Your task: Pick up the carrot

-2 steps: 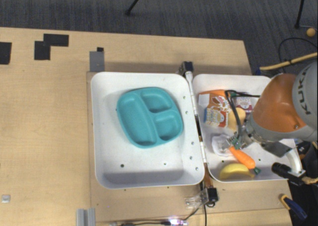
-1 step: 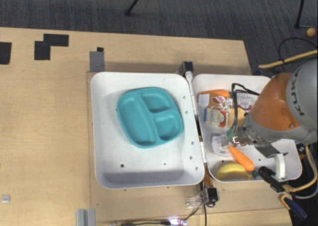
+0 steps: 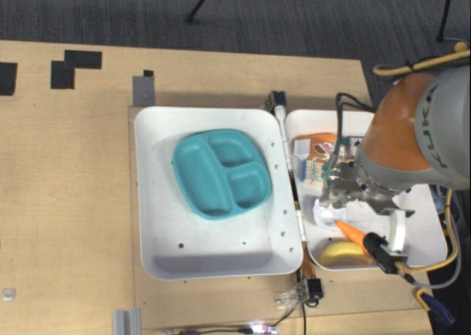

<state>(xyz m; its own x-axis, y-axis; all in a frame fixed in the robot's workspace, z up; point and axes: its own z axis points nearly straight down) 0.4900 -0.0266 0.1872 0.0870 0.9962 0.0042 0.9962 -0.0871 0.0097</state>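
At frame centre-left, the left bin [image 3: 151,179] holds a teal divided plate [image 3: 219,171]. In the right bin [image 3: 434,249], the gripper [image 3: 335,197] hangs low over clutter; whether its jaws are wide or closed cannot be told. The carrot [image 3: 352,233] lies just below it, touching a yellow banana [image 3: 344,253]. A descent slightly off could likely nudge the carrot aside or catch the banana instead.
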